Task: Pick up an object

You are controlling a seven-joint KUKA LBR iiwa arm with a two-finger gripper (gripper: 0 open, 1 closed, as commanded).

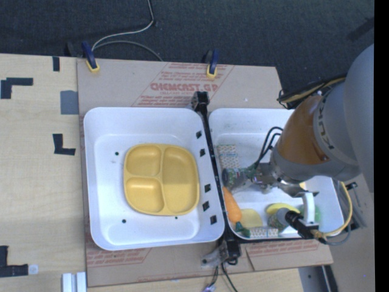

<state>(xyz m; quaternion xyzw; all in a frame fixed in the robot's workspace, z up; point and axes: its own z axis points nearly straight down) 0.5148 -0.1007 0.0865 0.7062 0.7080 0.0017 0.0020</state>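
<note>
My gripper [238,176] reaches into the right bin [267,119] from the right and hangs low over its left part. Just below and left of it, an orange carrot-shaped toy [231,205] lies along the bin's left wall. A pale yellow piece [251,218] and a yellow-and-green object [279,211] rest near the bin's front edge. A speckled flat packet [227,156] lies just behind the gripper. The arm's orange band [299,140] and grey wrist hide the middle and right of the bin floor.
The left bin [97,163] holds a yellow divided plate [162,179] at its centre. A black divider [206,157] runs between the two bins. Both bins sit on a cardboard sheet [176,84] clamped at the back. Cables run along the right bin's front right corner.
</note>
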